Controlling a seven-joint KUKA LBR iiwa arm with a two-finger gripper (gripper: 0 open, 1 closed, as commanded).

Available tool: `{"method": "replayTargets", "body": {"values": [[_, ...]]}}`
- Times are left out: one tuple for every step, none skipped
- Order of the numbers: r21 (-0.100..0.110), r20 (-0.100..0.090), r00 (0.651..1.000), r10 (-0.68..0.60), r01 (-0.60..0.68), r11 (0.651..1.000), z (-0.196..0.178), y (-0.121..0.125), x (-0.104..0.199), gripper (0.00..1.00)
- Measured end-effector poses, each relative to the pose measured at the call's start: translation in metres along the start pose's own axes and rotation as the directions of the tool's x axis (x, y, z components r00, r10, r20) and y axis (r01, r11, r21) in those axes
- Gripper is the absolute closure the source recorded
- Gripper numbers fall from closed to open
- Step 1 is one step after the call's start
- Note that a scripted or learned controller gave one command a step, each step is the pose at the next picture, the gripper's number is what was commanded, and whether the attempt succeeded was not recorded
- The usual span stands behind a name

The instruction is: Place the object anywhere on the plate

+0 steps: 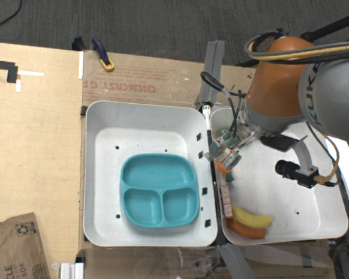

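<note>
The camera view, looking down on the bench, showed the gripper (pixel 223 156) low over the left edge of the right bin (pixel 312 219), close against the wall shared with the left bin (pixel 100 160). A small orange piece (pixel 222 166) sat right at its tip, but the wiring and metal there hid the grip, so whether it was clasping that piece, or how wide it stood, could not be told. Above it rose the arm's grey wrist and broad orange band (pixel 281 78), reaching in from the right with yellow cables looped over the top. Nearer the camera, in the near-left corner of the same bin, lay a yellow banana (pixel 253 219) resting against a reddish-orange sausage-shaped thing (pixel 245 231). A narrow orange strip (pixel 227 201) lay along the bin's left wall between the gripper and those two. The teal plate (pixel 158 190), with three compartments, sat in the middle of the left bin, well apart from the gripper. Brown cardboard (pixel 29 154) covered the bench to the left.
</note>
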State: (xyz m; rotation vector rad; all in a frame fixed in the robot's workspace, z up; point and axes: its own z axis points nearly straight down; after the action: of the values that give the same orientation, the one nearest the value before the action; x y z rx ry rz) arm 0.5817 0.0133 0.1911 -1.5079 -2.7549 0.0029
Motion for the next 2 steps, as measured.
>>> {"method": "replayTargets", "body": {"values": [[0.000,0.000,0.989,-0.146,0.146,0.989,0.0002,0.0308,0.0703,1.00],[0.000,0.000,0.990,-0.144,0.144,0.990,0.0001,0.0306,0.0697,0.00]]}}
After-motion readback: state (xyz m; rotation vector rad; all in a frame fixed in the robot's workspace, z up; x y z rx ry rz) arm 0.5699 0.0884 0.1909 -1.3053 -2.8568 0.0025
